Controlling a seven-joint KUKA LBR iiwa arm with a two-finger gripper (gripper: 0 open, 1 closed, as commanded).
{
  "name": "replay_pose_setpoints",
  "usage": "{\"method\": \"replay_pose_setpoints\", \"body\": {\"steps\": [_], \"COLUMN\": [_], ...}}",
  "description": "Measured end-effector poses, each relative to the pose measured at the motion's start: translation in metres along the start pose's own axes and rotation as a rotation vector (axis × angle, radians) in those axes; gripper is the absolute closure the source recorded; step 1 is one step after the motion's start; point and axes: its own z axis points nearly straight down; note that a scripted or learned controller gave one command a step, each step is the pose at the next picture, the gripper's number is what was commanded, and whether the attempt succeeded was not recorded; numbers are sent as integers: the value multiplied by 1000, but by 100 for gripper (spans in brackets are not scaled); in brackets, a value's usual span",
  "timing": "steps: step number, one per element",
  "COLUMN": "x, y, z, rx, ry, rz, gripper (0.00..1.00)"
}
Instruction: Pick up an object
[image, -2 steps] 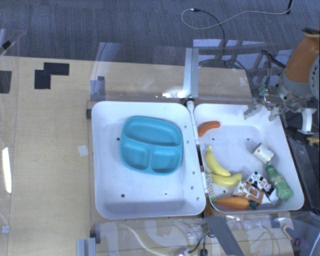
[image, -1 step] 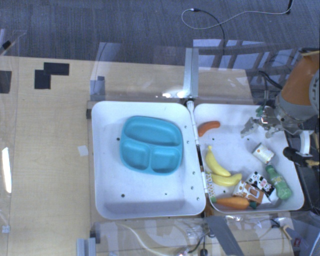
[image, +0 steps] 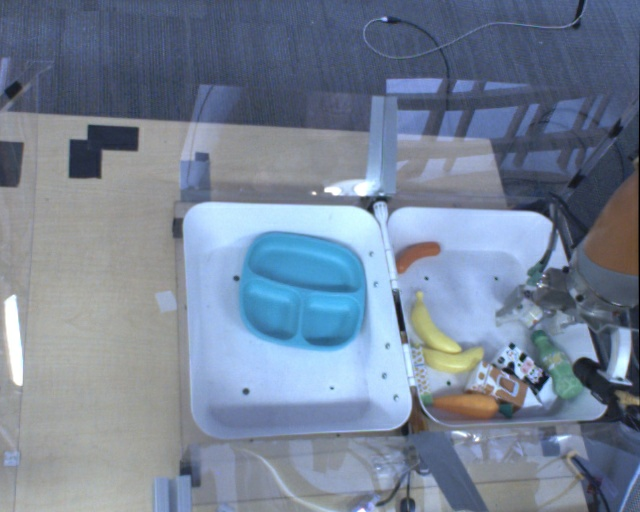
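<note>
The right bin (image: 470, 225) holds an orange sausage (image: 418, 255) near its back left and two yellow bananas (image: 441, 343) by its left wall. An orange carrot (image: 465, 405) lies along the front wall, with a small patterned box (image: 511, 371) to its right. A green bottle (image: 557, 365) lies at the front right. My gripper (image: 535, 305) hangs low over the right side of this bin, just behind the green bottle and the patterned box. Nothing is visibly held in it.
In the left bin (image: 215, 330) a blue divided plate (image: 302, 290) sits near the middle. A raised divider (image: 392, 300) separates the two bins. The grey arm with its orange band (image: 610, 245) enters from the right, above the right bin's edge.
</note>
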Motion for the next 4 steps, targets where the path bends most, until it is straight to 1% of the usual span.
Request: {"method": "replay_pose_setpoints", "body": {"steps": [1, 2, 3, 4], "x": [-17, 58, 88, 90], "y": [-26, -38, -33, -32], "z": [43, 6, 38, 28], "rx": [-2, 0, -36, -37], "ry": [1, 1, -4, -1], "rz": [32, 24, -145, -147], "gripper": [0, 0, 0, 100]}}
